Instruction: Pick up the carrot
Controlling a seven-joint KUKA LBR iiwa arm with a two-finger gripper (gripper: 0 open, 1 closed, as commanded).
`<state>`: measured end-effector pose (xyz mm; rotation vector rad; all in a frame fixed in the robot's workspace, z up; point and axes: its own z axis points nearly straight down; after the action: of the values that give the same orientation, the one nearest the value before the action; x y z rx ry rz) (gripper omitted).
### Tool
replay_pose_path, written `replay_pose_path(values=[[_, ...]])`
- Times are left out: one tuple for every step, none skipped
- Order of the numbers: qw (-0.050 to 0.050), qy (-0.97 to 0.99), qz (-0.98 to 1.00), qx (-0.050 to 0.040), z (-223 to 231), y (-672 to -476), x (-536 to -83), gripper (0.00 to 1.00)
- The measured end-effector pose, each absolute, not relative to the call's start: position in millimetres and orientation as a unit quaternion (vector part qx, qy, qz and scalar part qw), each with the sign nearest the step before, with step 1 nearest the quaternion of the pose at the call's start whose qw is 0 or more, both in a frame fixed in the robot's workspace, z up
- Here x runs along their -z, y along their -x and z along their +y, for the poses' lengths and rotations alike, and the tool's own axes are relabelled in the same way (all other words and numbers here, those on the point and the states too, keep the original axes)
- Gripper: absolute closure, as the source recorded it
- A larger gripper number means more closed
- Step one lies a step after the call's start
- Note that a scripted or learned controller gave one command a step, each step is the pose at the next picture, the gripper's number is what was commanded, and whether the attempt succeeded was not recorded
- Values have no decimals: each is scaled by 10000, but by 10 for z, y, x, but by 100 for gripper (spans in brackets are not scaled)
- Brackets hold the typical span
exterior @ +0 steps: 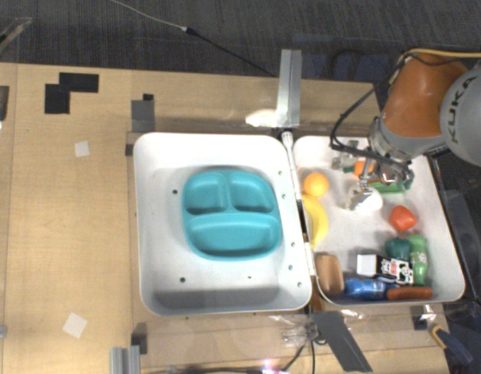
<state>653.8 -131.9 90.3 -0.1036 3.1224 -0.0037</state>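
Reaching in from the right of the frame with the gripper [371, 185] low over the upper part of the right-hand bin [450, 236]; open or closed, impossible to tell from this angle. Spotting what looks like the carrot [351, 164] just left of the gripper, toward the upper middle of that bin: a short orange sliver, mostly hidden by the tool.

Probably a toy: light, stiff, smooth plastic, tapered, so likely to roll or squirt out of a pinch near the thin end. Best taken across the thicker middle, square to its length. Not fragile; slippery enough to want a centred grip.

Sharing the bin with a round yellow-orange fruit [315, 184] and a curved banana [318, 223] along the left wall, a glossy red-orange lump [403, 218] to the right, and a crowd of small packets and bottles at the bottom edge. Sitting in the left-hand bin [158, 232], a teal tray [228, 213], matte, rounded, with three compartments.
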Motion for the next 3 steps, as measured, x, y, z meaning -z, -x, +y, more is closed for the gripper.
replay_pose_path(values=[[130,355,9993,9,-1294,-6564,-1028,100],[125,357,9993,8,-1293,-6561,-1022,0],[193,368,9991,15,-1282,-6597,-1167,100]])
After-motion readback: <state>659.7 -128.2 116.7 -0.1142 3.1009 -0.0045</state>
